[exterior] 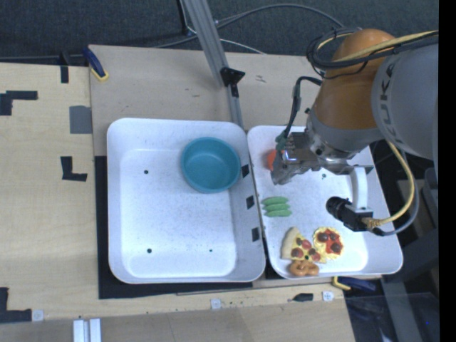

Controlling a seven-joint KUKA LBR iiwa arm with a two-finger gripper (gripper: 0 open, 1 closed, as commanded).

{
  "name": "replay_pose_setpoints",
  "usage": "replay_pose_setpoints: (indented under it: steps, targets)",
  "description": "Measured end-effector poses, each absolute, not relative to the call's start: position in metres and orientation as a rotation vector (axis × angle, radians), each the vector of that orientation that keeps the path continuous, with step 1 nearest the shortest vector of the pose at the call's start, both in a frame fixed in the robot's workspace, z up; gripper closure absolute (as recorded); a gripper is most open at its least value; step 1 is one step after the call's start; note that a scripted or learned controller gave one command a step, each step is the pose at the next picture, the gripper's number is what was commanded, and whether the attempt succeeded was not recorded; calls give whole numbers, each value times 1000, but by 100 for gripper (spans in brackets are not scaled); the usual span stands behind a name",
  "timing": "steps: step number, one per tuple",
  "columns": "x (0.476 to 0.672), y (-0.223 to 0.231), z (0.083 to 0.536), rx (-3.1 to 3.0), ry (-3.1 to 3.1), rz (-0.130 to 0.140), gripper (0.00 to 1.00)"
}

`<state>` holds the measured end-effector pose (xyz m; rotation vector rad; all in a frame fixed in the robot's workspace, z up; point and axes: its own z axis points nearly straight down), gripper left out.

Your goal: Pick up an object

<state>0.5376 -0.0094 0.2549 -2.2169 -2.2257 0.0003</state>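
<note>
My gripper (283, 168) hangs over the upper left part of the right bin (377, 258), pointing down. A small red-orange object (271, 159) peeks out right beside it on the left, mostly hidden by the gripper body. Below lies a green pea pod (276, 206). Near the bin's front sit a pizza slice (300, 247) and a round red and yellow toy food piece (328, 241). A blue bowl (210, 164) rests in the back right of the left bin (142, 212).
A grey metal pole (214, 45) slants down to the gap between the bins. The black cable and camera mount (349, 214) of the arm hang over the right bin's right half. Tan bench surface surrounds the bins.
</note>
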Motion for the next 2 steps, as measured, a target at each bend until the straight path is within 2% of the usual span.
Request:
replay_pose_setpoints:
  steps: [1,2]
  targets:
    - [533,42,255,-2215,-2226,0,100]
    - [518,88,254,-2216,-2226,1,100]
